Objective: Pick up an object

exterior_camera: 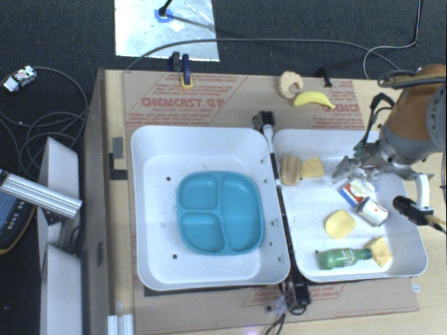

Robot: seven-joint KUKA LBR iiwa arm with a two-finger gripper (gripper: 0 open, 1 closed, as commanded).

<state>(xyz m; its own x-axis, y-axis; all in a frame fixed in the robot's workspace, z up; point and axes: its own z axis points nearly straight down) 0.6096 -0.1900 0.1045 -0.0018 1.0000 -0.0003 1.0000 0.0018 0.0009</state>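
Right now the pincer (355, 165) hangs low over the right bin (307, 257), near that bin's far right corner, arm coming in from the bench's right edge. Fingers look splayed apart, nothing between them, so open and empty as far as the view lets me judge.

Closest candidate: a small white can with red and blue label (366, 202), lying on its side just toward the bench's near edge from the pincer, almost under the fingertips. Its long axis runs diagonally, far-left to near-right. Whether the tips touch it, can't tell.

Other stuff in the right bin: yellow round sponge-like piece (340, 223) mid-bin, green bottle (342, 257) lying along the near edge with its cap pointing right, tan chunk (380, 251) at the near right corner, two tan pieces (300, 168) by the far left corner next to the divider. Left bin (154, 159) holds a blue divided plate (220, 211). Banana (312, 100) and a pale round thing (290, 84) sit outside the bins on the bench's far side.

Judgement: approach stage, no grasp yet. Next move likely a short drop toward the can, jaws needing to straddle its short axis, across the diagonal.
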